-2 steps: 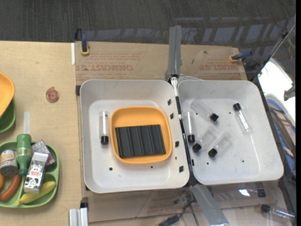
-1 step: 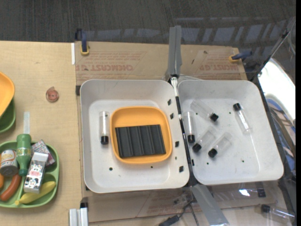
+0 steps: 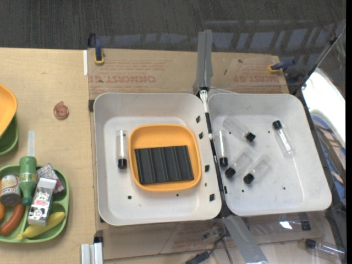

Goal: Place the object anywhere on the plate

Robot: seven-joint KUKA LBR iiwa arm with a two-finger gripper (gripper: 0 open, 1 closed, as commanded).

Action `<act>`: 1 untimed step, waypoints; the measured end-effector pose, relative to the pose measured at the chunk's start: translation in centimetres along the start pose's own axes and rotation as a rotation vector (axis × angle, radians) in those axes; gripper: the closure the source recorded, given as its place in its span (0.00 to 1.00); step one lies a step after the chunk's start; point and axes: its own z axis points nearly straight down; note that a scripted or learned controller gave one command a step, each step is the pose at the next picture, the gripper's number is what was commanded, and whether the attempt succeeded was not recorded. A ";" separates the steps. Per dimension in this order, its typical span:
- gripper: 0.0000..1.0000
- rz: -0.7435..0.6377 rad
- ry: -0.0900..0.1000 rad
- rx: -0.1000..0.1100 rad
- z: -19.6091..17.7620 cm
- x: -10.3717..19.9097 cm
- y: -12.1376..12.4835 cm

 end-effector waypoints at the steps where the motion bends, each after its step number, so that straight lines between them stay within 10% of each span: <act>1: 1.00 -0.137 0.004 0.000 -2.9 0.5 -9.6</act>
